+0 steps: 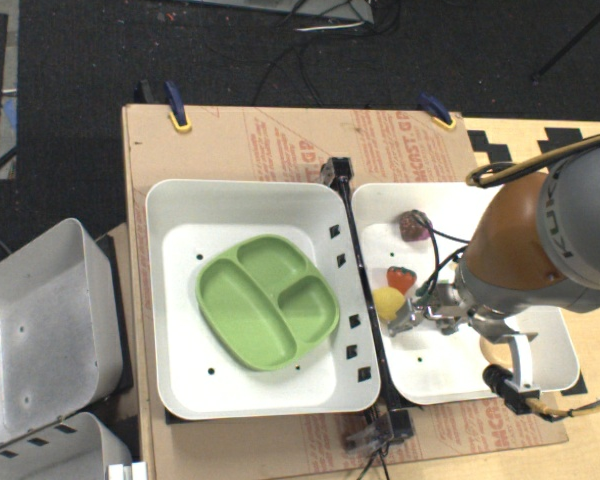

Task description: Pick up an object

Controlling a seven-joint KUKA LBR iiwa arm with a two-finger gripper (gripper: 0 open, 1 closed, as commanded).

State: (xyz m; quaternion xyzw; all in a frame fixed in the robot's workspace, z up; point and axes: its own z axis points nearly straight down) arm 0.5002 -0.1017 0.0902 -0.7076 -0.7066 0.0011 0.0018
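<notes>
camera view | jaws (405,320) state unclear, beside yellow object (387,301) | red object (401,278) adjoining | green tray (267,300) left bin

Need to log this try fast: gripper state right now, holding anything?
Gripper: in the right bin beside the yellow object; open or shut cannot be told, and no grasp is visible.
</notes>
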